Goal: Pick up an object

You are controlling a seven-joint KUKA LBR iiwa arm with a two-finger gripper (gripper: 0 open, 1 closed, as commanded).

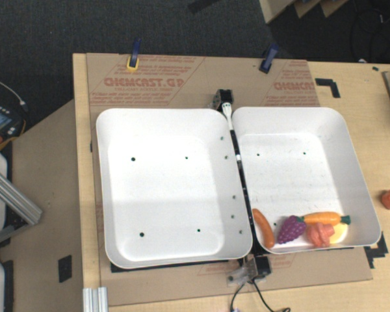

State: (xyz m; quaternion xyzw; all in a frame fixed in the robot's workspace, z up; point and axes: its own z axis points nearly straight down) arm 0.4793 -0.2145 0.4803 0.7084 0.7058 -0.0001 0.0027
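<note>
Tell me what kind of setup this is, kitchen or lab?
Most likely a lab test bench for robot picking, not a kitchen. Two shallow white bins sit side by side on a cardboard sheet held by clamps, and toy food, including plastic grapes and a carrot, lies in the right bin.

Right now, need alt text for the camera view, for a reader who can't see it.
Toy food clusters at the near edge of the right white bin: an orange sausage, purple grapes, a carrot and a red piece. The left white bin sits beside it on a cardboard-covered bench.
</note>
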